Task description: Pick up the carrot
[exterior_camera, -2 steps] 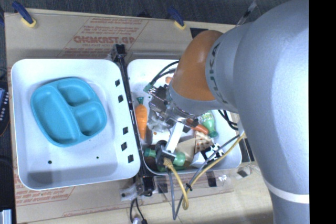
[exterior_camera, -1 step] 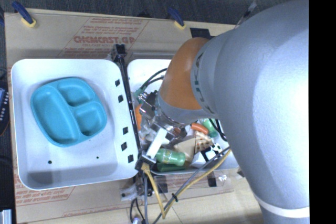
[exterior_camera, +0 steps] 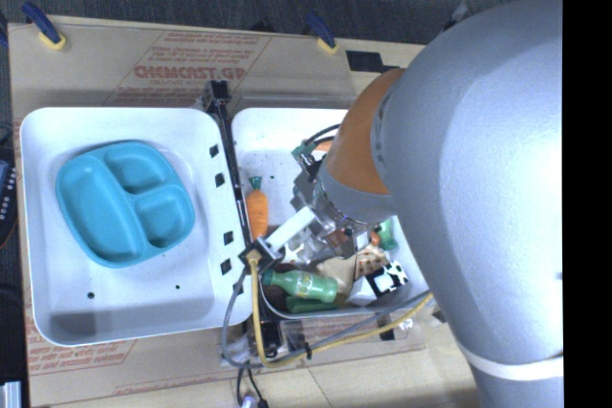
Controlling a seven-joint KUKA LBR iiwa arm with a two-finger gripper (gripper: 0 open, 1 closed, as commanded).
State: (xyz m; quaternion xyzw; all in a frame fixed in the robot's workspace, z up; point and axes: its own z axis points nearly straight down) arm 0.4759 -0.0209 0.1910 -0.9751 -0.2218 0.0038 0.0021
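I see the carrot (exterior_camera: 257,209) lying in the right bin (exterior_camera: 277,127), close against its left wall, green top pointing away from me. Just right of it my claw (exterior_camera: 304,242) hangs low over the bin; it seems clear of the carrot, though the arm (exterior_camera: 459,167) blocks much of it and I cannot tell how its fingers stand. Nearer the front edge lies a green bottle (exterior_camera: 304,289). In the left bin (exterior_camera: 57,320) sits a blue divided tray (exterior_camera: 124,201). Both bins rest on the desk (exterior_camera: 172,57).
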